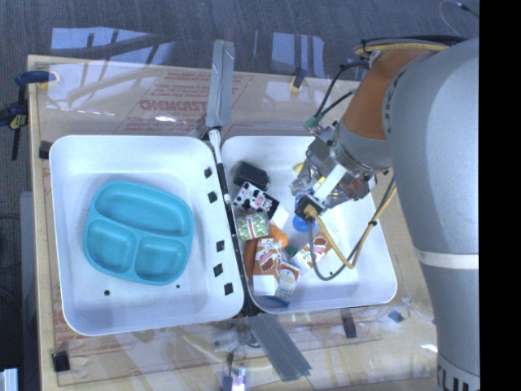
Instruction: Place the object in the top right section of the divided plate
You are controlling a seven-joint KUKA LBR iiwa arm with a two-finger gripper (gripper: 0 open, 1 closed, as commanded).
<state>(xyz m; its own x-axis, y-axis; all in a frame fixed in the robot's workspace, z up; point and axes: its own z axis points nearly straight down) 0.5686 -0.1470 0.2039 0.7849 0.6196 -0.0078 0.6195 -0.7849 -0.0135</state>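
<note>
A blue divided plate [139,231] lies in the left bin [73,300], with one long section on its far side and two smaller ones nearer me. Nothing rests on it. My gripper [316,182] hangs over the upper middle of the right bin [370,275], to the right of the object pile. The pile includes a black block [249,173], a black-and-white cow-patterned box [253,196], a green packet [252,226], an orange item [275,235], brown-and-white packets [268,259] and a small carton [284,287].
A divider wall with black clips [221,226] separates the two bins. A blue item [299,225] and a further packet [320,247] lie just below the gripper. The grey arm fills the right side above the bin.
</note>
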